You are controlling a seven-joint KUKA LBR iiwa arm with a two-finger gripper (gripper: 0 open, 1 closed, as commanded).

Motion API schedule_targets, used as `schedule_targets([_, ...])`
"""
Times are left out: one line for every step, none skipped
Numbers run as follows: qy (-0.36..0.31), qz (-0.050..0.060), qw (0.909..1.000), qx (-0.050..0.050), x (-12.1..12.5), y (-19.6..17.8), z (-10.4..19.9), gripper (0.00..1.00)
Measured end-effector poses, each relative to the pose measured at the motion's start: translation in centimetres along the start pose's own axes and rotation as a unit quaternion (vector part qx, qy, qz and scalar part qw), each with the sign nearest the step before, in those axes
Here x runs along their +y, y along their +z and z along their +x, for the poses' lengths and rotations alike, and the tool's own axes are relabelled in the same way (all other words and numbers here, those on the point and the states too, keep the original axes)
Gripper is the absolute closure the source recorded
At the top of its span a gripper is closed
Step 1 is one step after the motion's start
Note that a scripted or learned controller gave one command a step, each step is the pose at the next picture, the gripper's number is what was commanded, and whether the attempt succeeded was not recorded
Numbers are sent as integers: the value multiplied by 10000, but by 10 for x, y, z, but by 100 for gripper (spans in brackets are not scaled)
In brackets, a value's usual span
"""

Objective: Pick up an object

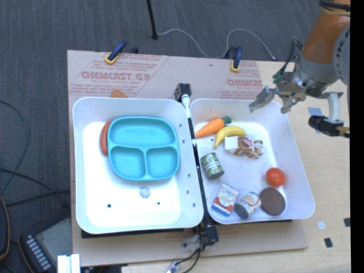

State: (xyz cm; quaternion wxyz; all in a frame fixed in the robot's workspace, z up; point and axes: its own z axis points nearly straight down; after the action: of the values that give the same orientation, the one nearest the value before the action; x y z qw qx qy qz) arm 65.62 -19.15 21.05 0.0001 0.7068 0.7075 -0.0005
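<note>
With its fingers spread and nothing between them, the gripper [272, 99] is seen at the upper right, above the right bin [296, 147], whose carrot [209, 127] and banana [228, 133] remain ungrasped.

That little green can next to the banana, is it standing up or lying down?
Lying down. The green can rests on its side in the right bin, its round end facing the bin's front.

The brown board [187, 75] reads "CHEMCAST GP" (printed twice).
</note>
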Motion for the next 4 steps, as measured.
schedule_targets([-10, -32, 10000, 16, -56, 88, -26, 0])
schedule_targets([9, -133, 9999, -35, -75, 97, -12, 0])
schedule_targets([9, -143, 9999, -34, -81, 98, -7, 0])
schedule_targets([11, -154, 9999, -39, -82, 98, -6, 0])
